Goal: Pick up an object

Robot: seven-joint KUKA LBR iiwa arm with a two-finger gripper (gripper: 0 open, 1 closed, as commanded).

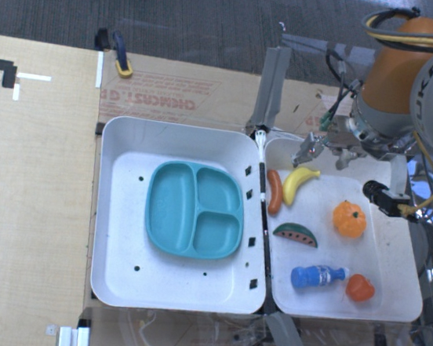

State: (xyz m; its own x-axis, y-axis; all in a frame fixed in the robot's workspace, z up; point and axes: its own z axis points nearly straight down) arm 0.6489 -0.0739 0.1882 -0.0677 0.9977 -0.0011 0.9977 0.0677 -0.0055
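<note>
The right bin (388, 310) holds several toy foods. A yellow banana (297, 184) lies near its back left corner, with a red-brown sausage (275, 192) just to its left. A watermelon slice (296, 234) sits below them. An orange fruit (349, 220) is toward the right, and a blue bottle (317, 276) and a small red-orange fruit (359, 288) lie near the front. My gripper (311, 150) hangs just behind the banana's upper tip, open with nothing between its fingers.
The left bin (110, 257) holds a teal divided plate (196, 209). A raised divider (262, 206) separates the two bins. The arm's orange band (400, 70) and cables (415, 194) reach over the right bin's back right corner.
</note>
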